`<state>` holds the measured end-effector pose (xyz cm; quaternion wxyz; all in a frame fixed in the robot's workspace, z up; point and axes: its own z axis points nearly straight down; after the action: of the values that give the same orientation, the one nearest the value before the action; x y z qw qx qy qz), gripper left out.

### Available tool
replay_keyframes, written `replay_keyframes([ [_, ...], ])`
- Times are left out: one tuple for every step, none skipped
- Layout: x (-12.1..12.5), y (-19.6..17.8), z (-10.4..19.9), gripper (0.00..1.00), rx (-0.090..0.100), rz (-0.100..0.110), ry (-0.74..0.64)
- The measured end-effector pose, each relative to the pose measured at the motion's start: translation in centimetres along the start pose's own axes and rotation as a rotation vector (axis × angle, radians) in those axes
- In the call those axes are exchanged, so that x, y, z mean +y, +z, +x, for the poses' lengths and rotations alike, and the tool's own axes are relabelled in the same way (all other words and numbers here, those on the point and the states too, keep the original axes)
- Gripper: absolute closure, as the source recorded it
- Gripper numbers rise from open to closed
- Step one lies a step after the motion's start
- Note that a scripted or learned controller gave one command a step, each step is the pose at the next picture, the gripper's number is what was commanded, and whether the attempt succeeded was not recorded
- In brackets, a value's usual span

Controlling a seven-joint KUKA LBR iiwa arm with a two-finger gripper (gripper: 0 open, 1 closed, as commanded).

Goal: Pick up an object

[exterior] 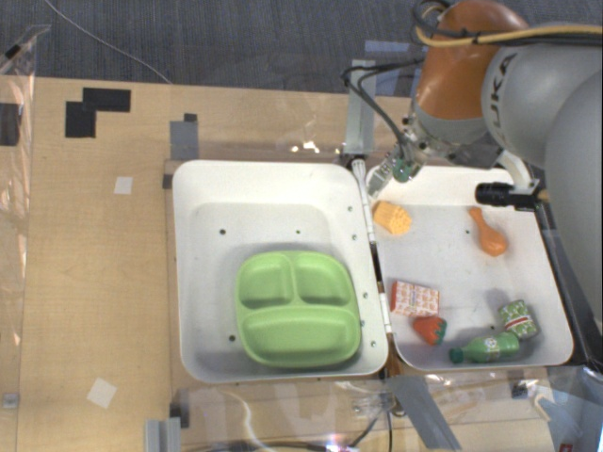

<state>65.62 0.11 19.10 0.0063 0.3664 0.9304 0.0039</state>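
On the desk (94,281), the left bin (273,182) holds a green tray (297,309), the right bin (556,347) holds loose pickables, and the claw (391,172), grip state unclear, hangs near the yellow piece (393,218), likely its target.
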Motion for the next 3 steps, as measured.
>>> replay_keyframes([
  [-9.2, 0.4, 7.4, 1.00, 0.004, 0.012, 0.633],
  [-14.0, 0.4, 10.0, 1.00, 0.005, 0.011, 0.331],
  [-12.4, 0.4, 11.4, 1.00, 0.002, 0.012, 1.007],
])
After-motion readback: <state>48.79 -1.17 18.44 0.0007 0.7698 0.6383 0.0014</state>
